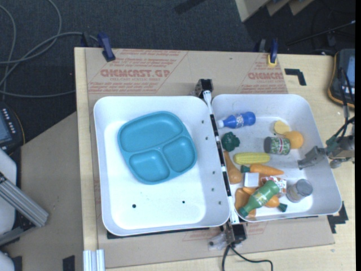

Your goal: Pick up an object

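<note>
Presently the gripper [317, 156] sits at the right rim of the right bin [256, 101], low over its floor; whether it is spread or pressed together cannot be told at this size, and nothing is seen in its grasp. Near it to the left stands a small green-labelled can [277, 145], with an orange piece [294, 138] and a yellow piece [281, 127] just behind. Below the gripper lies a grey round can [299, 189]. Further left lie a green bottle [260, 197], a corn cob [250, 158], a carrot [266, 170], broccoli [229, 141] and a blue-and-white bottle [237, 119]. The left bin [113, 208] holds a blue divided plate [156, 146]. Both bins rest on the counter [169, 72].
</note>
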Tool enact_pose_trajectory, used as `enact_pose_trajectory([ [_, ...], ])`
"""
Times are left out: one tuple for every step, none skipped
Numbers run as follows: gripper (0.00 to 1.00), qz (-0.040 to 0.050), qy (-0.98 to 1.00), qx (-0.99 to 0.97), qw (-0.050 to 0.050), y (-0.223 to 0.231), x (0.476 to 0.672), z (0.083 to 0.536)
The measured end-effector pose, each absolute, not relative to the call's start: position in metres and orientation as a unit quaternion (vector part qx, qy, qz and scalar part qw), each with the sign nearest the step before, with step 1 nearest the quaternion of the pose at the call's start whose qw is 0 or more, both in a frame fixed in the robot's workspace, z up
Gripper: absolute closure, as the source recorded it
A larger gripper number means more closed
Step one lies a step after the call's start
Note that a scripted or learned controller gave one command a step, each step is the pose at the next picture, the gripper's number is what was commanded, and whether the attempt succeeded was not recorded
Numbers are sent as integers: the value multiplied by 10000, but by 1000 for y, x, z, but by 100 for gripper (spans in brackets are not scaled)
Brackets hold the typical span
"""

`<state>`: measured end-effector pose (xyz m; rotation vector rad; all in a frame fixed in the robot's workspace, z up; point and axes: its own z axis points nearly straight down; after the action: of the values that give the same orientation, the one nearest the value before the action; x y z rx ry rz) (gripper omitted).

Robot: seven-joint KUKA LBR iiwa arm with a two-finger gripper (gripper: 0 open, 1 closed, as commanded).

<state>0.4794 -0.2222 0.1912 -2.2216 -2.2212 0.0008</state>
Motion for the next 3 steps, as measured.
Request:
enact_pose_trajectory([
  [0, -15, -7106, -7036, 1, -150, 550, 143],
  [0, 2, -7069, -7073, 8, -170, 588, 100],
  [0, 11, -7072, -7070, 51, -107, 487, 84],
])
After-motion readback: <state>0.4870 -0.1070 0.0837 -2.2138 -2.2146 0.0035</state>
